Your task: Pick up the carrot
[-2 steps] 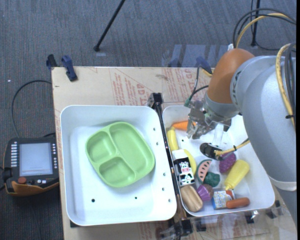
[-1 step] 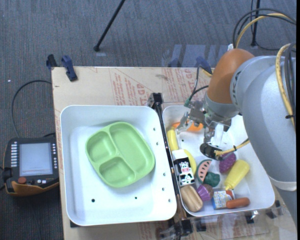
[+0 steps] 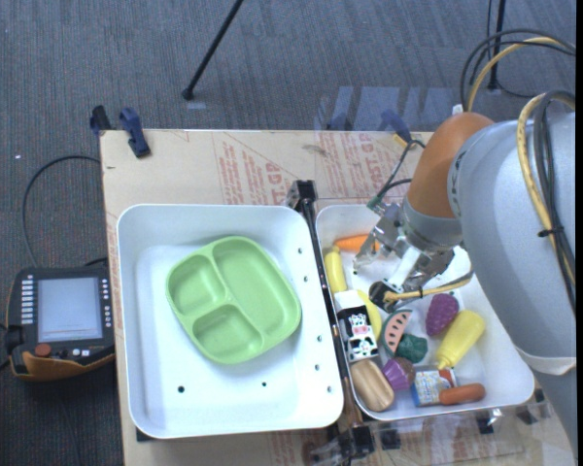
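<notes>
Though pincer (image 3: 377, 250) sits beside one carrot (image 3: 350, 243), right bin (image 3: 500, 355), grip unreadable; left bin (image 3: 146, 357): one green plate (image 3: 233, 299).

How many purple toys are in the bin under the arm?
2. One purple toy lies by the yellow bottle; a smaller one sits near the front, beside the bun. The arm covers part of the bin, so more may be hidden.

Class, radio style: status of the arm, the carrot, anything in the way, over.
Gripper low over right bin's far end. Carrot in bin beside it, not seen held. Yellow toy lies close alongside carrot.
</notes>
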Controlling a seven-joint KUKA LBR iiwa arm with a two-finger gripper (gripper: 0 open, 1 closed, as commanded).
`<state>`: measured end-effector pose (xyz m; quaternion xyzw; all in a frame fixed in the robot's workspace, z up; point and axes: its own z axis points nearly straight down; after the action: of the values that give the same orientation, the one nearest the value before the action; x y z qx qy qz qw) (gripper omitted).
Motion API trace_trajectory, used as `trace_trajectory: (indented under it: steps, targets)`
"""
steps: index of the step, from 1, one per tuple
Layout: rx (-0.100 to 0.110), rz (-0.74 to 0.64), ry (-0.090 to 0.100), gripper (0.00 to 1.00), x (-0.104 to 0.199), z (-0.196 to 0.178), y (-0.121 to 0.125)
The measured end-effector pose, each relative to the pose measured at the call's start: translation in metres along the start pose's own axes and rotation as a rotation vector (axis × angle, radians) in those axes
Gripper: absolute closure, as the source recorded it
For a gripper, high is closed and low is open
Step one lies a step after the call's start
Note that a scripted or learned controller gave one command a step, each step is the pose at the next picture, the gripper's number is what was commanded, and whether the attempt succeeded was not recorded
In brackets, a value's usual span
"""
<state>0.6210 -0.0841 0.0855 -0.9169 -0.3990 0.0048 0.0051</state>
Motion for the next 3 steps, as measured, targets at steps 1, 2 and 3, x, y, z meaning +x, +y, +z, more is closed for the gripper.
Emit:
trace_trajectory:
  steps: [1,2,3]
  targets:
    - [-0.003,-0.145,0.002,0.0,-0.062,0.0,-0.058]
    - [-0.003,0.122,0.001,0.0,0.002,-0.001,0.014]
    - [-0.003,0.364,0.004,0.0,-0.001,-0.001,0.014]
